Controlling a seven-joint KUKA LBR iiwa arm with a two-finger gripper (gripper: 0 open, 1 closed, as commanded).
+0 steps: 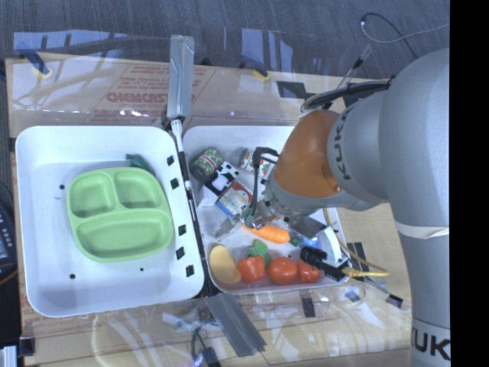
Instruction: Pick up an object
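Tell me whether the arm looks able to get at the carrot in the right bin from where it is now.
Probably yes. The carrot lies uncovered on top of the clutter, right beside the tool, with the tomato and pepper lying below it in the picture.

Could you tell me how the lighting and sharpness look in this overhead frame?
Camera view: even, soft light; pale glare streaks on the clear sheet behind the bins; the green divided plate reads crisp; items beneath the arm sit in its shadow, slightly soft.

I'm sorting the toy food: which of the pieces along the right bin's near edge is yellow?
The leftmost one, pale yellow and rounded, in the right bin. The pieces beside it are red; the carrot behind them is orange.
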